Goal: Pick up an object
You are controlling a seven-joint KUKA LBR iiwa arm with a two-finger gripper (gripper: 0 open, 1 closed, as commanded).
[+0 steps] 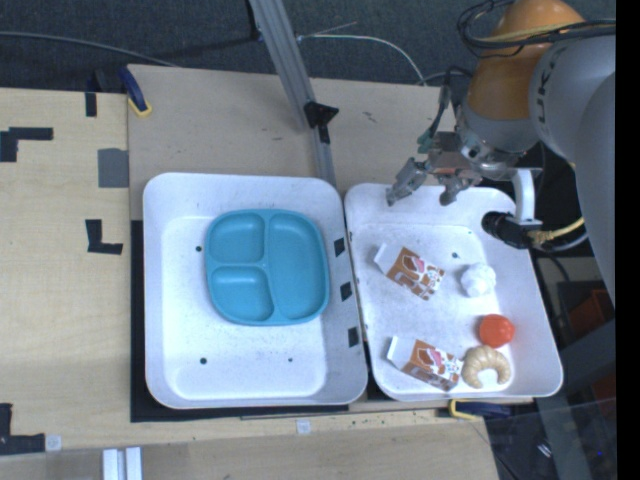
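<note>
arm [575,78]: grey rounded casing | wrist band [520,43]: glossy orange dome | cables: thin black loops over the orange band, yellow lead by a black plug | gripper [427,186]: two grey metal fingers, dark hub

Looking down at a slant from above the bench [230,118], taking in both white bins [165,268] side by side, with the arm [560,78] entering from the right.
</note>
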